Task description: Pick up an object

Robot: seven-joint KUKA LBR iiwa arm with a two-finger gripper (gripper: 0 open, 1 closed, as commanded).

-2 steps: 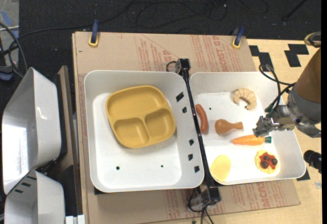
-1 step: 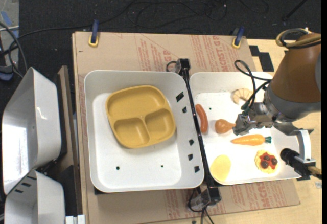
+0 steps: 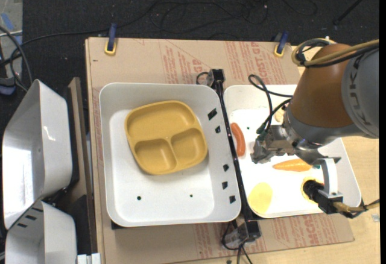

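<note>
White plastic bins sit side by side on a brown cardboard-covered bench (image 3: 181, 55). A smooth yellow divided plate (image 3: 166, 136) with three compartments lies in the left bin (image 3: 120, 196). The right bin (image 3: 253, 97) holds a red sausage (image 3: 239, 138) beside the dividing wall, a tapered orange carrot (image 3: 291, 165) and a flat pale-yellow disc (image 3: 260, 196). Reaching in from the right, the grey arm (image 3: 338, 97) hangs over this bin, its gripper (image 3: 265, 149) between sausage and carrot, near both; whether its fingers are apart cannot be told.
</note>
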